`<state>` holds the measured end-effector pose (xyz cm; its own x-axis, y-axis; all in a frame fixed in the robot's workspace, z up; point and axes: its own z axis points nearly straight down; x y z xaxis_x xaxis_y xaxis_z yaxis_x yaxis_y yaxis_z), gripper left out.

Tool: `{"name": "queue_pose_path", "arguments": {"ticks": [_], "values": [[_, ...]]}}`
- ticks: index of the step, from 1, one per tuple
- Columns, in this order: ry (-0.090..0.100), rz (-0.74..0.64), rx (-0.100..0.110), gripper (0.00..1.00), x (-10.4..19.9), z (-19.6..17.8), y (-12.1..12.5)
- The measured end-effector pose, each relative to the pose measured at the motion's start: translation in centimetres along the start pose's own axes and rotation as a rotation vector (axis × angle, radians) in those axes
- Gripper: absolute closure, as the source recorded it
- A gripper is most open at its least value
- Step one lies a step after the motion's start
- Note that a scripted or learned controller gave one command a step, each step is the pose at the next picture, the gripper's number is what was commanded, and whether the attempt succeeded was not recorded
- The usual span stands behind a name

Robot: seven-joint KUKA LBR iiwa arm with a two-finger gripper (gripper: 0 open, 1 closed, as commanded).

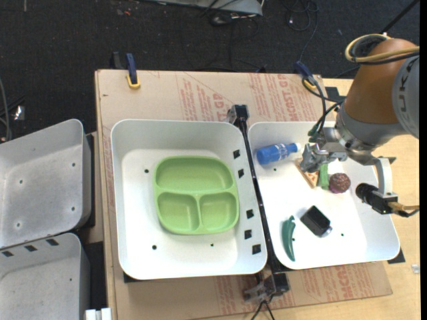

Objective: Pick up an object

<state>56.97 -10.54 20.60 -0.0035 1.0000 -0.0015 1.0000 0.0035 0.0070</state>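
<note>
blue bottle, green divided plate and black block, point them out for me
blue plastic bottle (273,153), camera view, middle of its body
light green three-compartment plate (197,194), camera view, ridge where the dividers meet
small black rectangular block (315,221), camera view, its top face

Grey arm with broad orange band, yellow cable looped on top.

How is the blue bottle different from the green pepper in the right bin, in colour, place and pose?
The blue bottle is blue with a white end; the green pepper is all green. The blue bottle lies near the far left corner of the right bin, the green pepper near its front edge. The bottle lies almost crosswise, the pepper runs front to back. Both lie flat, apart from the gripper.
</note>
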Motion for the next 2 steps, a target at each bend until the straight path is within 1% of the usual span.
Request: {"name": "queue_pose_path", "arguments": {"ticks": [1,2], "values": [[0.0,0.0,0.002,1.0,0.0,-4.1,0.2],[0.004,-0.004,0.009,1.0,5.9,-2.9,-0.3]]}}
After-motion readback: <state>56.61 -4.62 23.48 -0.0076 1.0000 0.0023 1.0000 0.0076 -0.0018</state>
